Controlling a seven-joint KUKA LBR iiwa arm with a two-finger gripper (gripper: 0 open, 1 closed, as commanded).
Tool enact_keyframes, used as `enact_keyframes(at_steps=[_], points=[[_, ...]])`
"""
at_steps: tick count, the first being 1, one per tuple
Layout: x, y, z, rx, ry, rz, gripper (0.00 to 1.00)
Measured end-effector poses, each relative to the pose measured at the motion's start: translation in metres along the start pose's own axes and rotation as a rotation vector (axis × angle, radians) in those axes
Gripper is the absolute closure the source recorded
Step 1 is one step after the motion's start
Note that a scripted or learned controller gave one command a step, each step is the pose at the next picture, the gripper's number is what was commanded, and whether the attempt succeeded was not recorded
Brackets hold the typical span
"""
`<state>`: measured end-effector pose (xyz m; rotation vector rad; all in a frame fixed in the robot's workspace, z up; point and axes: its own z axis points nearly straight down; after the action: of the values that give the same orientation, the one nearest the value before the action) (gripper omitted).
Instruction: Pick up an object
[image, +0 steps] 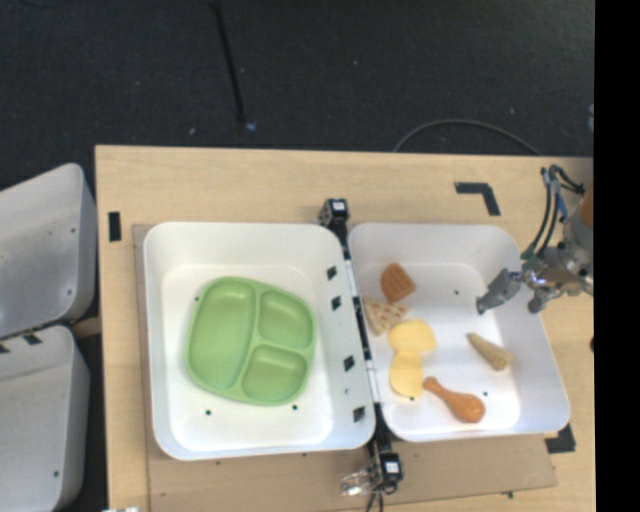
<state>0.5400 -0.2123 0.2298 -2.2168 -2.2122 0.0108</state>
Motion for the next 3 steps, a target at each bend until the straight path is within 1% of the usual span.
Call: enact_keyframes(at_steps=[1,2,3], points=[[0.0,0.003,-0.007,-0.012,-0.003,-0.003,0.0],[0.009,0.005,0.043,-0.009,-0.003,-0.003,0.0],[0.006,0.003,0.085,-0.009,-0.003,-0.002,0.0]])
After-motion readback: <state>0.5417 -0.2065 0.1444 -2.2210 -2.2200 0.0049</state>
